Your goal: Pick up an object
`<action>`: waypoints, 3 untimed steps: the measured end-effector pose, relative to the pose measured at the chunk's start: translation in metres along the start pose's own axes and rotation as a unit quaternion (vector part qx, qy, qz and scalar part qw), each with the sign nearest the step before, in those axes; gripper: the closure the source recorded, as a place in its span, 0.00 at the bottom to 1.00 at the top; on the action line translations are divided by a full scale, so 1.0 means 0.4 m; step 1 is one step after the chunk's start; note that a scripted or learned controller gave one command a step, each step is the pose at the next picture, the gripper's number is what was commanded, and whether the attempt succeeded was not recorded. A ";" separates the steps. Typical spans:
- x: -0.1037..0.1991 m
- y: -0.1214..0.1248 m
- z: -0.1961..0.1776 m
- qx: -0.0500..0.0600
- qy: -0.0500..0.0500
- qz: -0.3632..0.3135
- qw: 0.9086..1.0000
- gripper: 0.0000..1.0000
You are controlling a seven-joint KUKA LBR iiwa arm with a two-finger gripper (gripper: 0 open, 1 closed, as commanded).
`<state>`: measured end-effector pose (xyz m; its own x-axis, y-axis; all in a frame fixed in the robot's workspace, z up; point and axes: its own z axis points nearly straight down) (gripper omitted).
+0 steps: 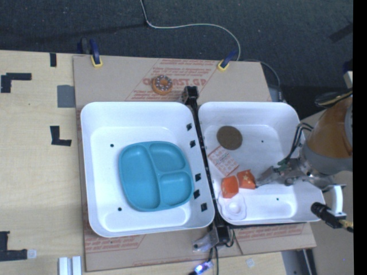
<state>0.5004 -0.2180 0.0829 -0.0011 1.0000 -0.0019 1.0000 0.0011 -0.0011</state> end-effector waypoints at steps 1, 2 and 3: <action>-0.001 0.003 -0.034 -0.001 0.000 0.000 1.000 1.00; -0.010 -0.014 -0.146 -0.001 0.001 0.000 1.000 1.00; 0.005 -0.009 -0.252 -0.001 0.001 0.000 1.000 1.00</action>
<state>0.4969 -0.2156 0.1836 -0.0020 1.0000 0.0001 1.0000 0.0020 0.0005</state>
